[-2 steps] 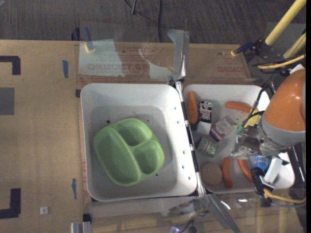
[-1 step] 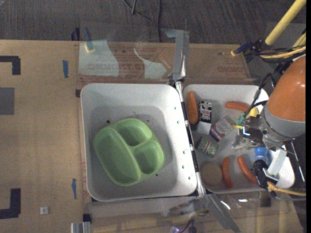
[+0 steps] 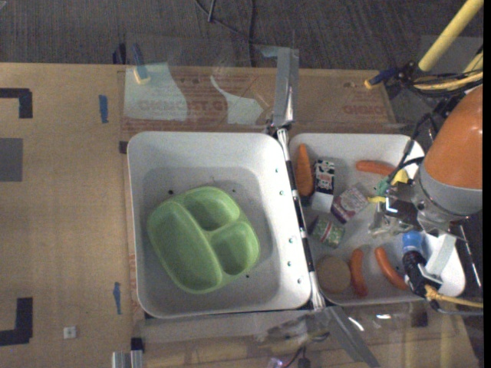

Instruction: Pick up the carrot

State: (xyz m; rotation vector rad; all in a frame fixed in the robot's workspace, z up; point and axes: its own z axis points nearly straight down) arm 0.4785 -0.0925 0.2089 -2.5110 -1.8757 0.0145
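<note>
I see the carrot (image 3: 304, 170) lying in the right bin (image 3: 347, 140), tight against that bin's left wall, at about ten o'clock within the bin. Its long axis runs roughly twelve to six, with the tip toward twelve, so it sits almost parallel to the wall beside it. Just to its right stands a small black-and-white carton (image 3: 325, 175), near but apart from it.

My pincer (image 3: 386, 219) hangs over the right half of the same bin, under the orange-banded wrist. From there the carrot lies at about ten o'clock, across the clutter in the middle: a crumpled clear wrapper (image 3: 352, 202) and a small green tin (image 3: 331, 231) sit between the two. I cannot tell from this slanted view whether the pincer is spread or pressed together, and I see nothing held in it.

Other orange pieces could mislead me: a sausage-like one (image 3: 374, 167) at one o'clock in the bin, and two more (image 3: 357, 271) (image 3: 389, 267) near the bottom edge, beside a round brown patty (image 3: 334, 274). The left bin (image 3: 201, 144) holds a green divided plate (image 3: 203, 238).

My judgement: the coming move is a traverse toward ten o'clock, then a grasp across the carrot's short axis, where the wall crowds one side.
</note>
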